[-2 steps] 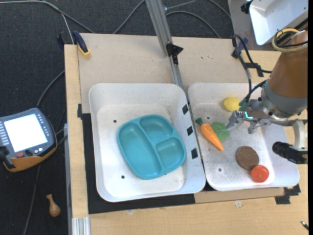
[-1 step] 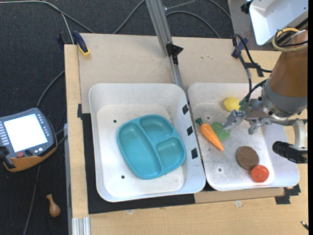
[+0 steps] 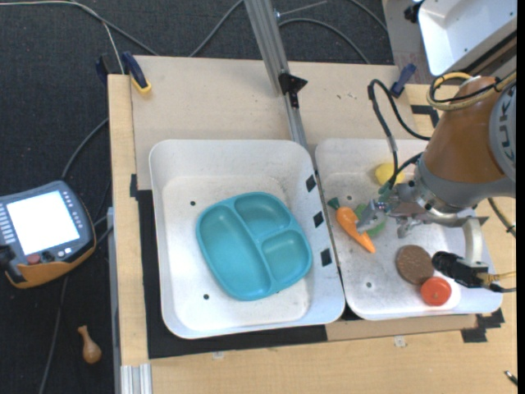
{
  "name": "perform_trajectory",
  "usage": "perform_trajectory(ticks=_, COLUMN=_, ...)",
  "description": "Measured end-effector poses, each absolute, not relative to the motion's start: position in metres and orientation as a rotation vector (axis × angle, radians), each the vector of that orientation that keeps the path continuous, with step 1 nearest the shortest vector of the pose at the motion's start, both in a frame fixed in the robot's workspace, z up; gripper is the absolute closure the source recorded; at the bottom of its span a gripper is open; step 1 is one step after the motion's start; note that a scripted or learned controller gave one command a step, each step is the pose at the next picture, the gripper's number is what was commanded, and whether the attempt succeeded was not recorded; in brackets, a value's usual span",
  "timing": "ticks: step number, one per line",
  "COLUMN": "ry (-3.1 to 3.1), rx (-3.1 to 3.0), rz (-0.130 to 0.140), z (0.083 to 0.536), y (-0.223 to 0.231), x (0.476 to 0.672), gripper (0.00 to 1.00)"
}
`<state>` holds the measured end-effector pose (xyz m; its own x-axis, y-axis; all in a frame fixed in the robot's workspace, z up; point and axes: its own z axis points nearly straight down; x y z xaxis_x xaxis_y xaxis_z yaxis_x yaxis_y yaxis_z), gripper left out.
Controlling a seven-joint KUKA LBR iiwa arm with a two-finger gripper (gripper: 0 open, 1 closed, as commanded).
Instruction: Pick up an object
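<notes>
The right bin [image 3: 367, 292] holds an orange carrot [image 3: 354, 226] with green leaves, lying at a slant near the bin's left wall. A yellow round fruit [image 3: 384, 172] sits behind it. A brown disc [image 3: 414, 262] and a red round thing [image 3: 435, 291] lie toward the front. My gripper [image 3: 379, 213] is low over the right bin, just right of the carrot and close to its green end. The wrist hides whatever lies under it.
A teal divided plate [image 3: 254, 245] lies in the left bin [image 3: 166, 245]. A metal pole [image 3: 275, 48] slants up from between the bins at the back. A blue-and-yellow clamp [image 3: 136, 74] sits at the bench's far left corner.
</notes>
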<state>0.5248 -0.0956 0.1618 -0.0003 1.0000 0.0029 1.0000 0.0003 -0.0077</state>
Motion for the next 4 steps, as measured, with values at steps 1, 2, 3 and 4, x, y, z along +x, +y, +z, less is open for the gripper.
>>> perform_trajectory(ticks=1, ry=-2.216, rx=-2.217, rz=0.005, z=0.119, y=-0.092, x=0.521, gripper=0.00)
perform_trajectory(ticks=2, ry=-2.221, rx=-2.221, rz=-0.003, z=0.086, y=-0.092, x=0.523, gripper=0.00)
perform_trajectory(ticks=3, ry=-2.225, rx=-2.228, rz=-0.007, z=0.099, y=-0.093, x=0.524, gripper=1.00)
perform_trajectory(ticks=4, ry=-2.224, rx=-2.224, rz=-0.005, z=0.149, y=-0.095, x=0.516, gripper=1.00)
